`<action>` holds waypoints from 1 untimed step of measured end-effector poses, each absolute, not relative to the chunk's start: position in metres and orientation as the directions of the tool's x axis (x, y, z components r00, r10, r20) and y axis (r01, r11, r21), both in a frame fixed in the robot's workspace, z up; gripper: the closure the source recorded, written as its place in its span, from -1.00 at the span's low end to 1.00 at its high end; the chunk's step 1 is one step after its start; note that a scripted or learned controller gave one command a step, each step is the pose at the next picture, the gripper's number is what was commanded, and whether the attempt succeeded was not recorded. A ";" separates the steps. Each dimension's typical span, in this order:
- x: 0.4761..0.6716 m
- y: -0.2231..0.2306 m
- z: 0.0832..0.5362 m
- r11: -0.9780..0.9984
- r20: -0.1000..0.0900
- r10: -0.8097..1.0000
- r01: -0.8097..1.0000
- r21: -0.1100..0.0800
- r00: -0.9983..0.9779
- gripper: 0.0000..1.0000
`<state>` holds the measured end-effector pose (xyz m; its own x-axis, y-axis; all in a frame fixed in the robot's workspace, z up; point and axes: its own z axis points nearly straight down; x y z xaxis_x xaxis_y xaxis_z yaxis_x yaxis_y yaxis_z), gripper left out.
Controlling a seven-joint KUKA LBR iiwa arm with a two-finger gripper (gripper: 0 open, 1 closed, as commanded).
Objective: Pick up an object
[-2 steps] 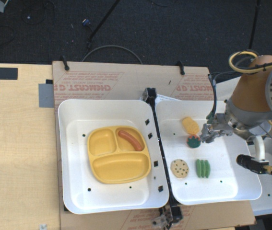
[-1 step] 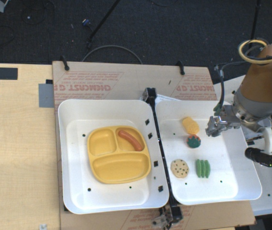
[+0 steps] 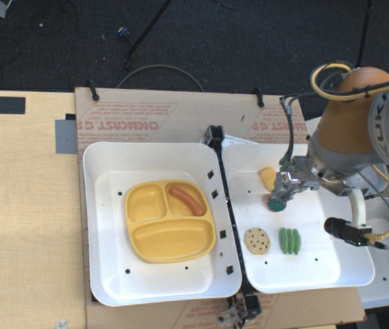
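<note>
My gripper [image 3: 281,189] hangs low over the upper middle of the right bin [image 3: 317,274]. A small dark teal round object [image 3: 276,203] sits right at its tip, touching or nearly touching it. A yellow piece [image 3: 268,177] lies just left of the gripper. Closer to the front of that bin, a speckled round cookie [image 3: 256,240] lies with a bunch of green beans [image 3: 289,240] to its right.
The left bin [image 3: 105,184] holds a yellow divided plate [image 3: 170,242] with a red sausage [image 3: 187,199] in its upper right compartment. A raised divider [image 3: 225,204] separates the two bins. The grey and orange arm [image 3: 348,125] looms over the right bin's far right side.
</note>
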<state>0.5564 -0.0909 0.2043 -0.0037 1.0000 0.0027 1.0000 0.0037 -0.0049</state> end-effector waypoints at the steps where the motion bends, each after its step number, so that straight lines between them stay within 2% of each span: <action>1: 0.546 -0.044 0.199 0.003 0.002 1.000 1.000 -0.006 -0.003 1.00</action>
<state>0.5464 -0.0442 0.1991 -0.0031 1.0000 0.0022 1.0000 0.0032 -0.0056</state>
